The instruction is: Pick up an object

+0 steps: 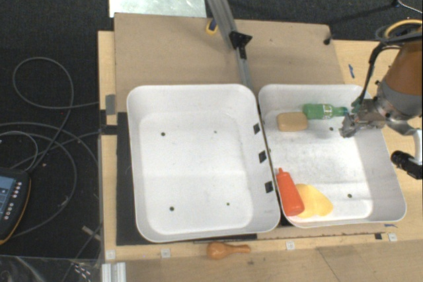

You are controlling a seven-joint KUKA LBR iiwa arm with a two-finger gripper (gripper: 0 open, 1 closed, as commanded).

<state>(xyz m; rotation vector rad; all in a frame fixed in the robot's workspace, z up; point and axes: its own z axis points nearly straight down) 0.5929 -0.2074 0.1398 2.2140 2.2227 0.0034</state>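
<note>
A green bottle (322,111) with a pale neck is seen lying on its side at the back of the right bin (380,172), beside a tan block (291,121). No label can be read on it. The gripper (348,127) is positioned at its right end; whether the jaws are apart or together cannot be told.

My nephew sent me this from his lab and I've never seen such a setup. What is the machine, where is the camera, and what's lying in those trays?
The picture comes from one fixed camera above the bench, looking down at a slant. On the right is a robot arm, grey with an orange band; its gripper hangs over the right bin, close to a green bottle. Nothing shows between its fingers, so I would not say it holds anything. That bin also has a tan block beside the bottle, and an orange bottle and a yellow object near the front. The left bin sits beside it. A small wooden piece lies on the bench in front.
</note>
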